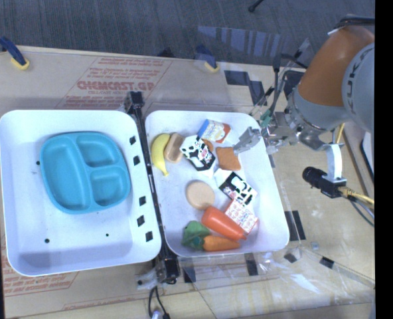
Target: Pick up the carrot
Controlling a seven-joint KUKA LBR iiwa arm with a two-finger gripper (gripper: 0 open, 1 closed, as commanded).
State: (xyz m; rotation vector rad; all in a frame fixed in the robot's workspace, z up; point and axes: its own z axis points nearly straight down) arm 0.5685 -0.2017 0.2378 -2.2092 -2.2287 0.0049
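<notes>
- The carrot (218, 243) lies in the right bin (271, 178), at its near edge, with its orange root pointing right and its green leafy top (195, 235) to the left.
- A larger orange-red vegetable piece (223, 222) lies just behind the carrot, touching it, slanting toward the bin's near right corner.
- A red-and-white patterned packet (241, 216) sits just beside that piece on the right; a black-and-white carton (237, 187) is behind it.
- A round tan disc (200, 195) rests near the middle of the bin.
- Further back are a banana (159, 153), a tan bread piece (174, 147), a cow-patterned box (198, 153), an orange slab (228, 158) and a blue-and-orange carton (214, 130).
- The end effector (247, 140) hovers over the far right corner of the right bin, well apart from the carrot; nothing sits between its fingers, and whether they are parted or closed I cannot tell.
- The left bin (10, 178) holds a blue divided tray (85, 171).
- Both bins rest on the bench (316, 244).
</notes>
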